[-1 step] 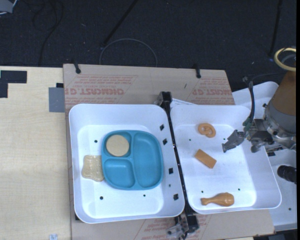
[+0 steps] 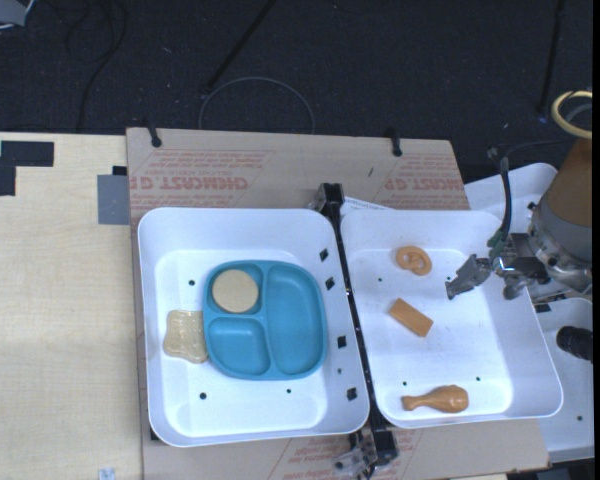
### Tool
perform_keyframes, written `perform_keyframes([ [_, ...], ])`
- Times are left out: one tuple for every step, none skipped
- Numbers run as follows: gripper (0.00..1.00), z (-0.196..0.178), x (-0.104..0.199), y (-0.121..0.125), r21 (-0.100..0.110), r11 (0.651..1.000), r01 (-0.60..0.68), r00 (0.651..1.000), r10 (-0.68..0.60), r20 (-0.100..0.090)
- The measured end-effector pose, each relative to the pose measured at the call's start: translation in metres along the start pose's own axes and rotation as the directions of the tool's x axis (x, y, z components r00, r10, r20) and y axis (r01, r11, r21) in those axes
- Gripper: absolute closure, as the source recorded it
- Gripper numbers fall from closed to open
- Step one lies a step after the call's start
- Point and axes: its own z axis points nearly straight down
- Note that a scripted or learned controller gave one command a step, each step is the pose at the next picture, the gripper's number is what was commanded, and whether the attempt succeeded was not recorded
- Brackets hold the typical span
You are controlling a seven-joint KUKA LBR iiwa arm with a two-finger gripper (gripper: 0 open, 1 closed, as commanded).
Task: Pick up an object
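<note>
The end effector (image 2: 467, 277) hangs over the right side of the right bin (image 2: 525, 393), and whether it is open or closed cannot be told; nothing shows in its grip. In that bin lie a pretzel (image 2: 413, 260) far left, an orange block (image 2: 410, 317) mid-bin and a drumstick (image 2: 436, 400) near. The left bin (image 2: 165, 408) holds a blue tray (image 2: 280, 333) with a round cracker (image 2: 234, 290), and a pale slice (image 2: 185, 336) touching the tray's left edge.

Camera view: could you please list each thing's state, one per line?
Gripper: over right bin, holding nothing.
Pretzel: flat in right bin.
Block: flat, loose.
Drumstick: on its side.
Tray: in left bin.
Cookie: in tray.
Toast: beside tray.
</note>
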Motion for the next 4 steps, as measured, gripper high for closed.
perform_keyframes([
  [0.00,0.049,-0.007,0.005,0.004,1.000,-0.001,1.000,0.001,-0.001],
  [0.00,0.111,-0.013,0.002,0.005,1.000,-0.001,1.000,0.001,-0.001],
  [0.00,0.158,-0.012,0.002,-0.001,1.000,-0.001,1.000,0.001,0.000],
  [1.00,0.145,-0.013,0.002,-0.001,1.000,-0.006,1.000,0.006,0.000],
])
